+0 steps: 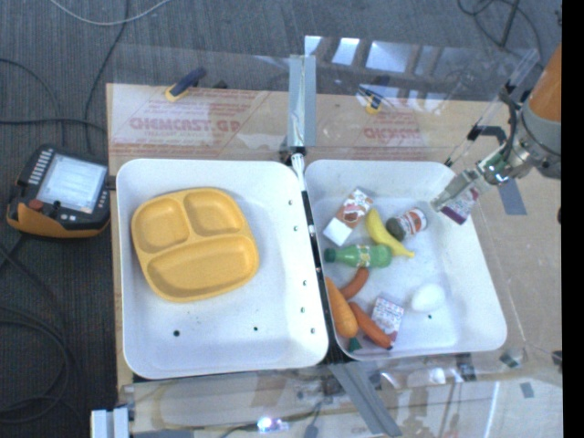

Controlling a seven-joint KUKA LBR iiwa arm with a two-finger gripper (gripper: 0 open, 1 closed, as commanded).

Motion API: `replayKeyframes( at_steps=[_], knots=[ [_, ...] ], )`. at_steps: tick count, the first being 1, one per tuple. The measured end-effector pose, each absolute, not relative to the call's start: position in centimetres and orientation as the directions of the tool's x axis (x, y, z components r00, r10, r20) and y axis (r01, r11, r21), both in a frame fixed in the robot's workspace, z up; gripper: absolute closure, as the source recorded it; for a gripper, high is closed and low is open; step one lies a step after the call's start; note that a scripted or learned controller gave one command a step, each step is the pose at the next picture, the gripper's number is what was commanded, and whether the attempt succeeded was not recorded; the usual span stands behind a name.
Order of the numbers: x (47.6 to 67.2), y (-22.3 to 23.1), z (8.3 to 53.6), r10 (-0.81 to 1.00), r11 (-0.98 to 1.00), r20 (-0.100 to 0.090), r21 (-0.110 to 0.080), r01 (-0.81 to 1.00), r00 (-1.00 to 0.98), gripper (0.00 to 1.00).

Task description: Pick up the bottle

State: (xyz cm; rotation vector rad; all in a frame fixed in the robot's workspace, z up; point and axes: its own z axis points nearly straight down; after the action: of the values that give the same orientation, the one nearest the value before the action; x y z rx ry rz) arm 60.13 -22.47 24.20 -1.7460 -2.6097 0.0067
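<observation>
While scanning from the far left, find a handheld pendant (55,194) on the dark floor beside the bench. Next, in the left bin (137,336), a yellow divided tray (194,242), lying flat. Across the divider, in the right bin (474,327): a small carton (353,210) and a white block (338,233), then the bottle (360,256), green, lying on its side near the bin's left wall, just below a banana (383,231). Lower down, two carrots (342,310); further right, a can (408,224) and a white egg (427,297). Near the bin's upper right corner, the gripper (456,201), well apart from the bottle; clenched or released, cannot tell.
</observation>
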Motion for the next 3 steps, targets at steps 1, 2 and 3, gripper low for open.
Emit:
replayKeyframes(
  at_steps=[1, 2, 3],
  knots=[
    [66.9, -22.4, 25.0, 0.899, 0.438, -0.003, -0.003, 0.899, -0.438, 0.00],
    [58.1, -22.4, 22.0, 0.870, 0.493, 0.000, -0.003, 0.870, -0.493, 0.00],
    [66.9, -22.2, 22.4, 0.900, 0.437, 0.001, -0.002, 0.900, -0.437, 0.00]
  ],
)
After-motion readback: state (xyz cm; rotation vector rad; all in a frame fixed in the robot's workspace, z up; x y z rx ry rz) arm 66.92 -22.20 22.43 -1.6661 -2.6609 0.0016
